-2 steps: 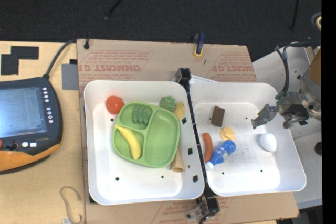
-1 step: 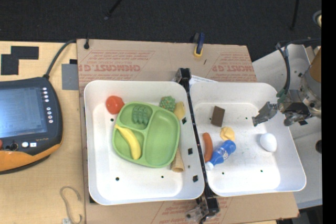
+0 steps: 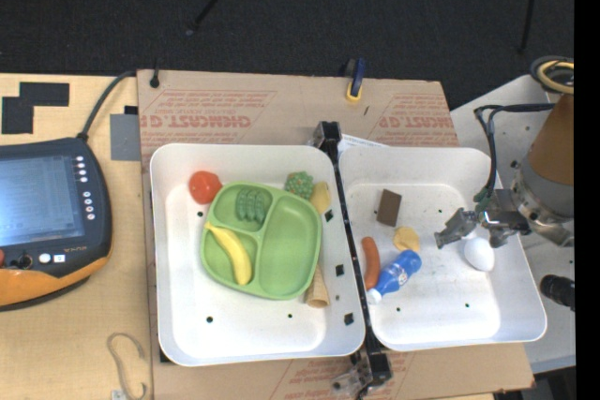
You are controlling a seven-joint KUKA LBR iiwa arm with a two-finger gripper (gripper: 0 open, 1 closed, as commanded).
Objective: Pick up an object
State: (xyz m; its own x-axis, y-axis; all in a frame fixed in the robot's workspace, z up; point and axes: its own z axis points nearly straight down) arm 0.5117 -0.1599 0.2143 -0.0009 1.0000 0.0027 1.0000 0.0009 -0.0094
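Gripper (image 3: 466, 229) low in right bin (image 3: 511, 323), fingers spread open, holding nothing; white egg (image 3: 479, 254) just beside it; bottle (image 3: 394, 274), sausage (image 3: 370, 260), brown block (image 3: 389, 207) further left; green plate (image 3: 272, 244) in left bin (image 3: 178, 314)

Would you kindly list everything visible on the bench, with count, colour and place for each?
bins: two, white, side by side on cardboard
plate: one, green, divided, left bin
banana: one, yellow, on the plate
green vegetable: one, on the plate
tomato: one, red, left bin, upper left
broccoli: one, green, left bin, by the divider
cone: one, tan, left bin, by the plate
brown block: one, right bin
sausage: one, red-orange, right bin
bottle: one, blue and white, right bin
egg: one, white, right bin
tablet pendant: one, grey and orange, far left
gripper: one, grey, above the right bin beside the egg
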